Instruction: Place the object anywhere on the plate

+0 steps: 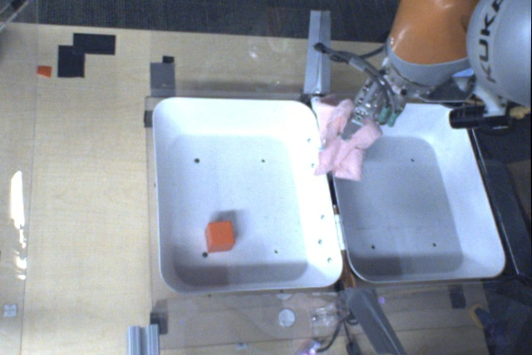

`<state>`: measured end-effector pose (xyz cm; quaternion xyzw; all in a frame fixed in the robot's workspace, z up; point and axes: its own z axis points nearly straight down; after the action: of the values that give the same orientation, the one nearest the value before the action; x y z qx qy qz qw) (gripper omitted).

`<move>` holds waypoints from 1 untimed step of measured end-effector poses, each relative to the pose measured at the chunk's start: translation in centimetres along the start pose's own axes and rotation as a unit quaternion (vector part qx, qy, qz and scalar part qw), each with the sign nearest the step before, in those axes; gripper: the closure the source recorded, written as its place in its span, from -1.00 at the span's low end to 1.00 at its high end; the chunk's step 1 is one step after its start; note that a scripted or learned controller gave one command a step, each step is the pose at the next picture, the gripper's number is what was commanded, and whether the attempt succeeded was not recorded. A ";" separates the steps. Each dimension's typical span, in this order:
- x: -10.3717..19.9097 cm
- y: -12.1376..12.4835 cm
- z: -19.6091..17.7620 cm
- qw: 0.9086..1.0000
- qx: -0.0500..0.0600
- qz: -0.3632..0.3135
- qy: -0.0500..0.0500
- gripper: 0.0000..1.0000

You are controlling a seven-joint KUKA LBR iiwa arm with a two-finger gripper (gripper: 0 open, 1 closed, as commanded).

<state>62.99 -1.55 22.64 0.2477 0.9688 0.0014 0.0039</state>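
Two white bins [241,116] side by side, one orange block [220,236], one pink cloth [342,144] — one gripper [366,119], one arm [440,4].

Orange block [220,236], pink cloth [342,147], white bins [249,116].

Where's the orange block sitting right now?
In the camera view, the orange block lies on the floor of the left bin, toward its near-left corner, far from the gripper and pink cloth at the divider.
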 end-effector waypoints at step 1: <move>2.4 3.6 0.4 0.980 -0.001 -0.199 -0.001 1.00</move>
<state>62.61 2.74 22.27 0.0504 0.9987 0.0014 0.0051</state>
